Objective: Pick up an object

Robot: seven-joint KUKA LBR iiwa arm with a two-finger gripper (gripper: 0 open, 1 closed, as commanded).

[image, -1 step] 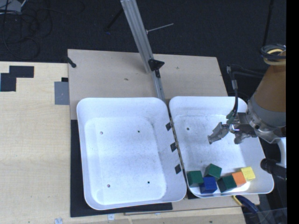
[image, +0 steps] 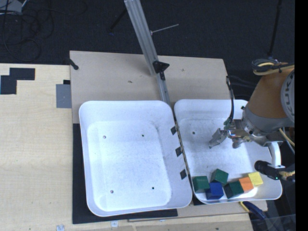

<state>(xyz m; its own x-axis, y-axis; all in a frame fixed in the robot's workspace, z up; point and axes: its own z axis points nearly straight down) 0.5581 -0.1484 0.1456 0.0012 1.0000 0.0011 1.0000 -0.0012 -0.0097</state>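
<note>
Two white bins sit side by side on the table (image: 120, 76). Left bin (image: 127, 155): nothing to grasp in it from where I stand. Right bin (image: 207, 119): all the blocks are crowded along its near edge.

Block count, roughly six: green block (image: 200, 182) at the left end, second green block (image: 220, 175) just behind, blue block (image: 215, 190) in front, dark green block (image: 234, 189) beside it, then orange block (image: 246, 183) and yellow block (image: 255, 178) toward the right corner. Most touch a neighbour; the cluster is tight.

End effector (image: 219, 137) hangs over the middle of the right bin, pointing left, away from the arm's grey and orange body (image: 269, 105). Nothing sits between its fingers. Whether the fingers are apart or together I cannot tell; the metal blurs against the white floor.

Key relation: the blocks lie toward the near edge from the end effector, well apart from it, with bare bin floor between. The second green block looks nearest. The row runs left to right along the bin wall, so my guess is a descent needs room beside a block, and the packing leaves little.

Hard to read: height of the end effector above the floor. Arm's lower links are cut off at right.
</note>
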